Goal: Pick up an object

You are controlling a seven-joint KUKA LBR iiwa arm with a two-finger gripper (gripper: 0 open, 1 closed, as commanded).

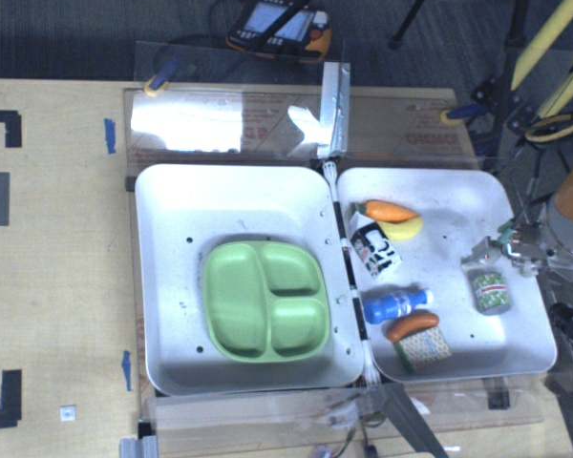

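Observation:
The right bin [458,191] holds several objects. An orange carrot [389,211] lies on a yellow banana [406,227] at the back left, with a black-and-white carton [373,248] just in front of them. A blue bottle [392,304] lies at the left wall, with a brown sausage [412,324] and a small patterned box [424,347] in front of it. A green-labelled jar [491,291] lies at the right. My gripper [499,248] hangs at the bin's right side, just behind the jar and apart from it, with nothing seen in it.
The left bin [172,208] bears a green divided plate [265,300]. A metal divider [335,113] and a clear sheet stand behind the bins. Cables and stands crowd the far right. The wooden bench [48,256] extends to the left.

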